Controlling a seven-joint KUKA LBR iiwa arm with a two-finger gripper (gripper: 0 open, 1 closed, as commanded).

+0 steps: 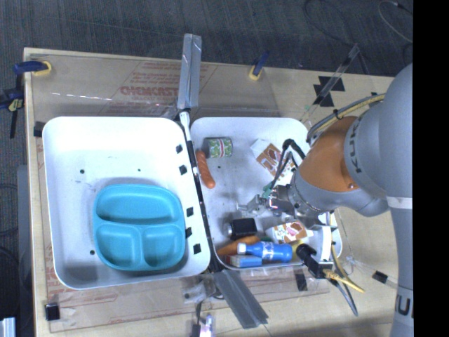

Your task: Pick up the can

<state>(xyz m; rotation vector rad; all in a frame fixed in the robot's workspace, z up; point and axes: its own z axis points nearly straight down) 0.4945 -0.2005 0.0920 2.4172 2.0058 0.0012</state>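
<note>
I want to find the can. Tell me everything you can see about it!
The can is small, lying on its side near the far edge of the right bin. Its label looks green with some red and white; its ends look greyish. It lies apart from the orange sausage-shaped toy just below it. The gripper is nearer the bin's middle, not touching it.

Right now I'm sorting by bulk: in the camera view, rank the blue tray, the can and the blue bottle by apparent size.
1. blue tray, by far largest
2. blue bottle
3. can, smallest

Tray (140, 227) in left bin (63, 153) — can (218, 147) at right bin's (238, 128) far end
</note>
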